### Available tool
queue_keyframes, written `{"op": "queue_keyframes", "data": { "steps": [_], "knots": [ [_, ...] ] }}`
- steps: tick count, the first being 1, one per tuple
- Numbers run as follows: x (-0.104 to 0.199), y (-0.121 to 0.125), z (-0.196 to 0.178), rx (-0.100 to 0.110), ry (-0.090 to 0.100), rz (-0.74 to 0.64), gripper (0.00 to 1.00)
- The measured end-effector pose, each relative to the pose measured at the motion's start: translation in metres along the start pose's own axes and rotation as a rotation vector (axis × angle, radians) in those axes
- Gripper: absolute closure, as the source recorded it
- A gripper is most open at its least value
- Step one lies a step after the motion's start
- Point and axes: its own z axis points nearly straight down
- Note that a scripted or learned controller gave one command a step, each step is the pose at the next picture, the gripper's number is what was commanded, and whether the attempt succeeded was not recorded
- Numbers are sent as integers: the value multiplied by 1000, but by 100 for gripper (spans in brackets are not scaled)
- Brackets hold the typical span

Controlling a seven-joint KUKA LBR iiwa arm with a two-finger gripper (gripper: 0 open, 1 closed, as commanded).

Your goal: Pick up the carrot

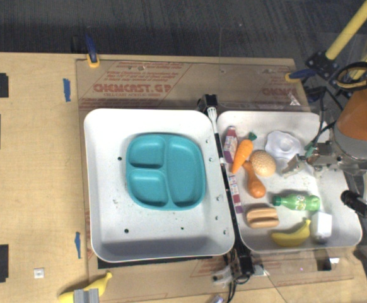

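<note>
Orange carrot point(241, 154) (green top) lies tilted; end effector point(295, 163) state unclear.

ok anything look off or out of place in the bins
Nothing looks spilled or broken. The right bin is crowded: the carrot lies slanted at its left side, its lower end touching a second orange piece, with a bun close against both. The teal tray sits alone in the left bin.

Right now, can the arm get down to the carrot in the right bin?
Probably yes. The carrot lies uncovered on top, near the right bin's left wall, though an orange piece and a bread roll crowd it closely.
</note>
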Motion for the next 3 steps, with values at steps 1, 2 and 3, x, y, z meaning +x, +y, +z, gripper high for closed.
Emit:
{"op": "queue_keyframes", "data": {
  "steps": [1, 2, 3],
  "knots": [
    [66, -3, -23, 9, 6, 71, 0],
    [97, -53, 8, -11, -12, 268, 0],
    [101, 30, 9, -3, -2, 41, 0]
  ]
}}
